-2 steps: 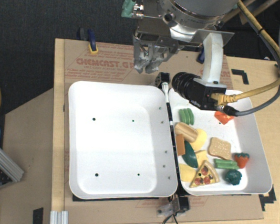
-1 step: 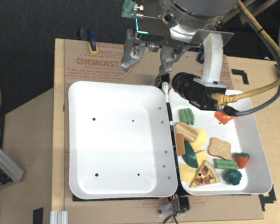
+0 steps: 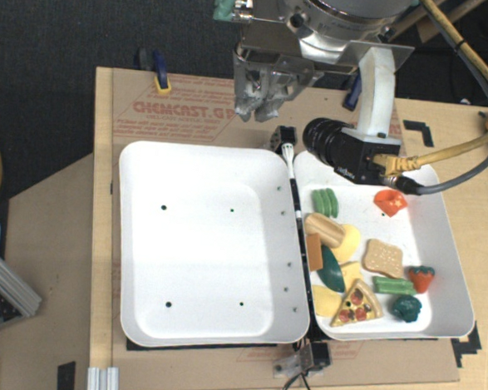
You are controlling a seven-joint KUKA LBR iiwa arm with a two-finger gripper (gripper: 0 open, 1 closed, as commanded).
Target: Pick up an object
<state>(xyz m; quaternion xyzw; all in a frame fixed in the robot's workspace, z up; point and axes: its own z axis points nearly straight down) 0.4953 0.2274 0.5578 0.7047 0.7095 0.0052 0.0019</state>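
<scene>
I see the jaws (image 3: 263,95) raised above the desk (image 3: 102,205), over its far edge just behind the left bin (image 3: 142,224), with the grey arm (image 3: 348,14) above them at the top of the view. The metal parts blur together from this angle, so I cannot tell whether the jaws are released or clenched, and I see nothing between them.

The things to pick from all lie in the right bin (image 3: 449,246), well away from where the jaws hang. They are toy foods, packed close: a green pea pod (image 3: 325,201) near the divider, a tan bread roll (image 3: 325,229) below it, a yellow cheese piece (image 3: 349,239), a dark green leaf (image 3: 332,275), a pizza slice (image 3: 358,303) at the near edge, a biscuit (image 3: 383,258), a green bean (image 3: 393,285), a small broccoli (image 3: 406,308), a red strawberry (image 3: 422,278) and an orange-red pepper (image 3: 390,201) lying apart near the far wall.

My worry is the crowding. The pieces near the divider touch or overlap, so a descent there could land on two at once, or push one aside. The flat pizza and biscuit offer little to grip. The pepper, lying alone, looks the safest choice.
</scene>
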